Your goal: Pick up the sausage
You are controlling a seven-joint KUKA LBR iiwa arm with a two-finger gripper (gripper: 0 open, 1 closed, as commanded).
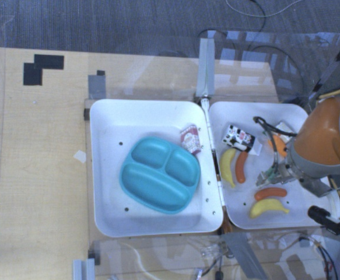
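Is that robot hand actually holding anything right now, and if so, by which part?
It cannot be told. The gripper hangs over the right bin, close above one sausage, but the arm hides its tips. Another sausage lies untouched beside a banana.

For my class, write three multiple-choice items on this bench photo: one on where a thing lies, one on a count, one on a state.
1. Where is the blue tray?
A. in the left bin
B. in the right bin
C. on the bare bench

2. How many bananas are in the right bin?
A. none
B. two
C. five

3. How does the sausage beside the upper banana lie?
A. flat on the bin floor
B. on top of the blue tray
C. standing on end on the bench

Answers:
1 A: the tray sits on the floor of the left bin.
2 B: one banana lies by the divider, and the lower banana lies near the front wall.
3 A: it rests lengthwise on the white floor, alongside the upper banana.
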